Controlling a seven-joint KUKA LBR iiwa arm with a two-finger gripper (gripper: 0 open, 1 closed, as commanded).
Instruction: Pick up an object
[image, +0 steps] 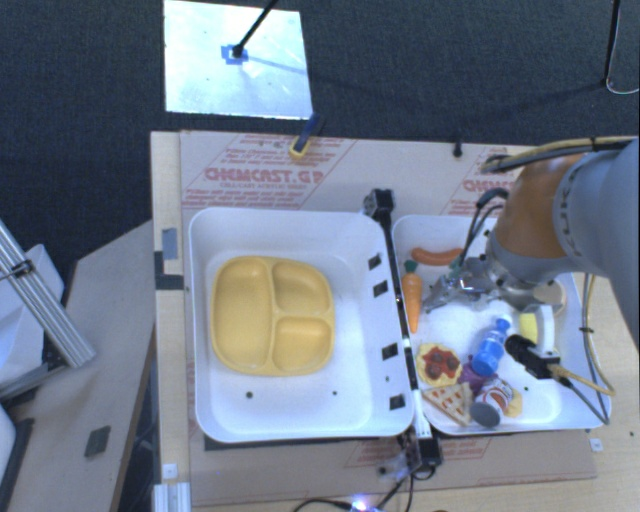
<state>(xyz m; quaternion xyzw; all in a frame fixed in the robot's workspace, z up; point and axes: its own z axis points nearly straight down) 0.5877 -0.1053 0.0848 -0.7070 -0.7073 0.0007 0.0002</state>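
The claw (443, 292) hangs low in the right bin (574, 405), just beside the carrot (412, 294); I cannot tell how it is set. Near it lie a sausage (438, 256), a blue bottle (490, 347) and a pizza slice (450, 402) (all untouched). The left bin (290, 418) carries a yellow tray (272, 315).

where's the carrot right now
The carrot lies in the right bin, along its left wall beside the divider, below the sausage and above the pizza slice, just left of the pincer.
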